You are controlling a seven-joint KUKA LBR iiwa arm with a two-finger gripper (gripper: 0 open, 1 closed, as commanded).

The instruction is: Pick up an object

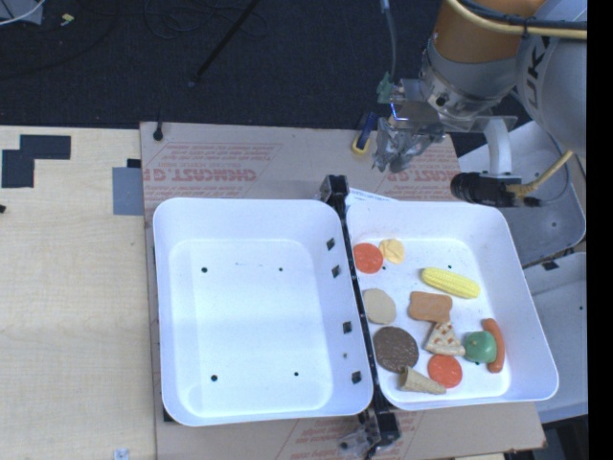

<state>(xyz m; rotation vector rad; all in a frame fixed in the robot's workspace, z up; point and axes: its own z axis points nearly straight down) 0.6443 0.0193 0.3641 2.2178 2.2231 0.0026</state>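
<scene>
Hovering gripper (400,153), seemingly above toys (431,324).

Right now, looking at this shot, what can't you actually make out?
- Gripper: small and blurred against the cardboard, so the camera view does not settle its state or whether it carries anything.
- Arm: cut off by the top and right edges.
- Green toy: it overlaps the sausage, hiding part of it.
- Print on the cardboard: upside down, too faint to read.
</scene>
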